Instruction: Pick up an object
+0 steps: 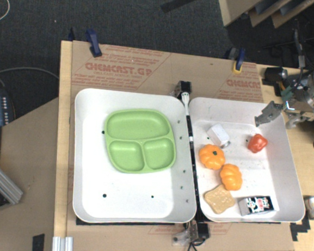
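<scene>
The right bin [285,161] holds several small objects: a red pepper [257,143], a white block [219,135], an orange pumpkin [212,156], a second orange fruit [230,177], a tan cracker-like piece [219,199] and a black-and-white box [256,204]. My gripper [281,115] hovers over the bin's far right corner, just above and to the right of the red pepper. It is open, with nothing between its fingers [267,112].
A green divided plate [140,140] lies in the left bin [88,160]. The bins sit on a cardboard sheet [124,64] held by clamps at the back. Bare floor of the right bin lies between the pepper and the box.
</scene>
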You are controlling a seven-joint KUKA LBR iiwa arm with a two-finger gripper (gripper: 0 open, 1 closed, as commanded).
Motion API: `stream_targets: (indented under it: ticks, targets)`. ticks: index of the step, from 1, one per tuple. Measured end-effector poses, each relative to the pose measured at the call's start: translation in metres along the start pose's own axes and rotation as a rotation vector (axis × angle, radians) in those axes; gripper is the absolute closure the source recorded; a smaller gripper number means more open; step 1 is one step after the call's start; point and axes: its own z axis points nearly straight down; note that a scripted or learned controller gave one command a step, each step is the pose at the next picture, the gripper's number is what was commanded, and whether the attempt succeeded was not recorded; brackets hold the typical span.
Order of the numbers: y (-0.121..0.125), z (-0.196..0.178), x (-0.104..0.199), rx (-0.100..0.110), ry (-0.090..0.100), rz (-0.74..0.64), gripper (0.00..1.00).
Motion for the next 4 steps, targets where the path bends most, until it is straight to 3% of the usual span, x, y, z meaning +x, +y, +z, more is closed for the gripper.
stream_targets:
  ticks: [1, 2, 3, 4]
  targets:
    - [0.015, 0.091, -0.045, 0.007, 0.001, 0.003, 0.00]
    - [0.031, 0.168, -0.044, 0.004, 0.014, -0.006, 0.00]
    - [0.031, 0.153, -0.050, -0.001, 0.000, -0.002, 1.00]
    - [0.057, 0.163, 0.011, -0.005, 0.000, -0.006, 1.00]
